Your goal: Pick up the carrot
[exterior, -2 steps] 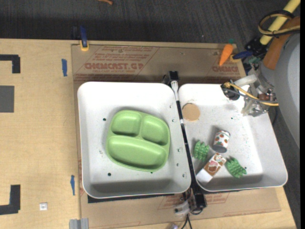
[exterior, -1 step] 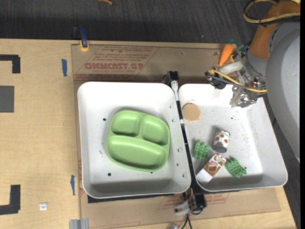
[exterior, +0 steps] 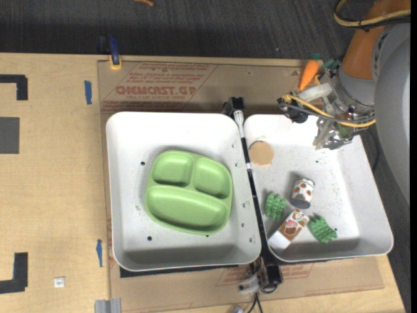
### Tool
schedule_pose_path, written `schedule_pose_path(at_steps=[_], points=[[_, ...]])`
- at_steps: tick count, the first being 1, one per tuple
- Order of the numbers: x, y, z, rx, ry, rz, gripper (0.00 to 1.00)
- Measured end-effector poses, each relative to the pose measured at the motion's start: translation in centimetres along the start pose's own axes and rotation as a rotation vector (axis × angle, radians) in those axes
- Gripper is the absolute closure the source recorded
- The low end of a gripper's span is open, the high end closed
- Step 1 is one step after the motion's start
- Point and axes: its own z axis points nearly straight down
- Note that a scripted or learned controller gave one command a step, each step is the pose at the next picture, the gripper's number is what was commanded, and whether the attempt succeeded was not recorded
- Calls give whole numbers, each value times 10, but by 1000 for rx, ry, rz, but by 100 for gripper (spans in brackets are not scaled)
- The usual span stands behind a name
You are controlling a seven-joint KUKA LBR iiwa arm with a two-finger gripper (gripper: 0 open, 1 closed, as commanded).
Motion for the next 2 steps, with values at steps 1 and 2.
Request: schedule_pose_path(at_steps=[1, 2], points=[[-11, -7, -16, 0, 0, 1, 100], [14, -76, -28, -3, 3, -5, 100]])
